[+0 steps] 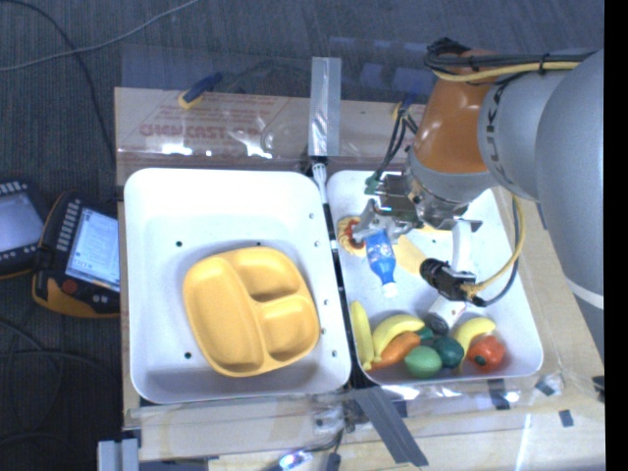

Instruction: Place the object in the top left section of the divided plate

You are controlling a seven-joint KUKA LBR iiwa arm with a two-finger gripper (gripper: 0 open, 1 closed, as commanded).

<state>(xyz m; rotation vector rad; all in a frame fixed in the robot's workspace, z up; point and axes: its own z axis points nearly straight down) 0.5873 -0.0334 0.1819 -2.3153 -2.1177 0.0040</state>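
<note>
In the right bin (525, 337), a small blue-and-white bottle (382, 261) lies tilted just under the gripper (378, 226); fingers possibly straddling it, state unclear. Yellow divided plate (252, 307) sits left.

The scene is lit brightly and evenly from above, and little hard shadow is cast. The two white bins (147, 292) are nearly washed out, with detail on their walls lost. Glare is seen on the clear plastic sheet (221, 126) behind them and on the metal strip (325, 106) between them. Soft shadow is thrown beneath the yellow plate (253, 307). Slight softness is noted throughout, and the dark floor (59, 77) is rendered dim and grainy.
</note>
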